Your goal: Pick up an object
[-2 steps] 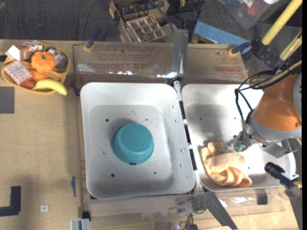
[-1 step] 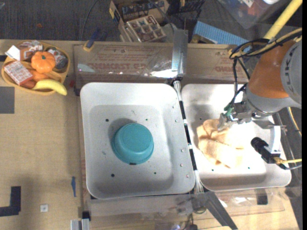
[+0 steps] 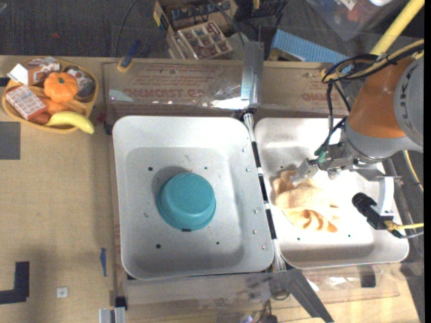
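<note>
In the camera view, we are looking down on two white bins: the left bin [image 3: 135,147] is holding an upturned teal bowl [image 3: 187,200] near its centre, and the right bin [image 3: 296,136] is holding a pale tan and orange heap [image 3: 304,204], possibly crumpled cloth or soft items, though the blur makes that hard to settle. The arm is reaching in from the right of the frame, and the gripper [image 3: 300,172] is hanging just above the heap's upper edge. We cannot tell how the jaws are standing, or whether anything is in them. We are judging this as the reach step; the next move calls for a short descent onto the heap and a firm close.
</note>
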